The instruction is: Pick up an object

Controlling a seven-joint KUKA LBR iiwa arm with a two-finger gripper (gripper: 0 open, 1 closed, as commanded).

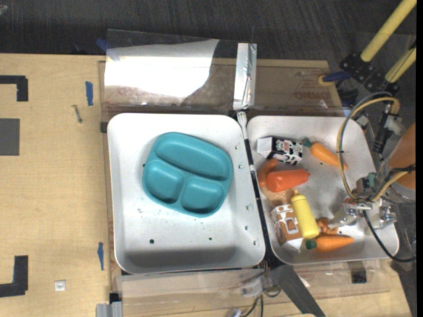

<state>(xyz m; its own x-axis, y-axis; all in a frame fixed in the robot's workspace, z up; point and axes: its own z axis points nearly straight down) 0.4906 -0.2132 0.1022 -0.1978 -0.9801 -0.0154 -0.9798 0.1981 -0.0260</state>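
Note:
The right bin (330,127) holds several toy foods. A small carrot (324,154) and a black-and-white carton (287,149) lie at its far side. A red-orange pepper (286,179) sits left of centre. Nearer the front are a yellow cylinder (305,217), a brown-and-white box (285,225) and a second carrot (334,243). My gripper (357,211) hangs low over the bin's right side, just above and to the right of the front carrot, with cables around it. Nothing shows in its grasp.
The left bin (132,236) holds a teal divided plate (188,174). A shiny plastic sheet (165,71) lies behind the bins. Yellow-and-black stands (390,25) rise at the far right. The wooden bench (46,177) stretches to the left.

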